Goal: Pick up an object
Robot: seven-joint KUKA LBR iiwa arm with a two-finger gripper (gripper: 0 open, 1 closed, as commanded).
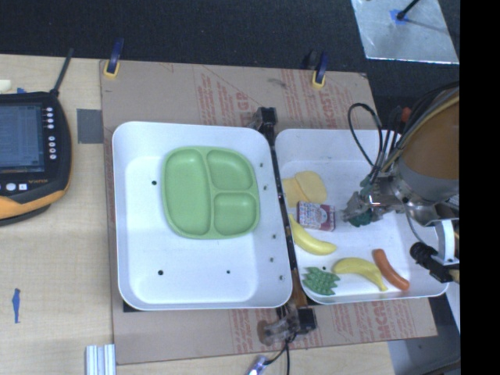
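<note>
The right bin [344, 143] holds several toy foods: a pale yellow piece [304, 186], a small pink-and-white packet [316, 216], a yellow banana [311, 241], a second banana [360, 270], a green leafy piece [320, 280] and an orange-red sausage [390, 269]. My gripper [363, 209] hangs low over the middle of this bin, just right of the packet. Its tip is dark and small here, and nothing shows held in it. The arm's grey and orange body [430, 155] covers the bin's right side.
The left bin [141, 280] bears a green divided plate [210, 191]. A teach pendant [27, 155] lies at the far left of the bench. Black cables [380, 139] loop above the gripper. Clamps [266, 118] sit between the bins.
</note>
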